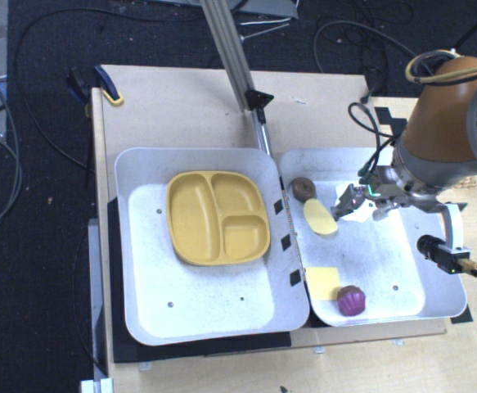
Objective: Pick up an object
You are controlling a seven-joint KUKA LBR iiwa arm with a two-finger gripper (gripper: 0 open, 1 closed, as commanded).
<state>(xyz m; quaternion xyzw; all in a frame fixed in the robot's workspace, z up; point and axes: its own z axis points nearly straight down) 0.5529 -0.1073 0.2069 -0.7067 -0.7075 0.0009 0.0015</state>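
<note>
Two white bins sat side by side on the bench. The left bin [140,301] carried a big yellow divided tray [218,217], well apart from the arm's work. The right bin [434,301] held the small stuff.

The arm [443,121] reached in from the right w/ its gripper [348,203] low over the right bin's upper half. Whether the jaws were apart or together couldn't be told at this angle; nothing showed between them.

Objs in the right bin, big to small: a pale yellow oval piece [320,217] just beside the gripper tip, on its left; a flat yellow square [322,282] near the bin's front-left; a purple lump [351,300] touching or nearly touching that square; a small brown round thing [303,189] just above the oval.

Judged step: approach, pre-grasp, nothing picked yet. Likely target was the oval piece, being closest. Next move prob. called for shifting slightly left to centre over it, dropping straight down, then closing across its narrow width w/o nudging the brown obj.
</note>
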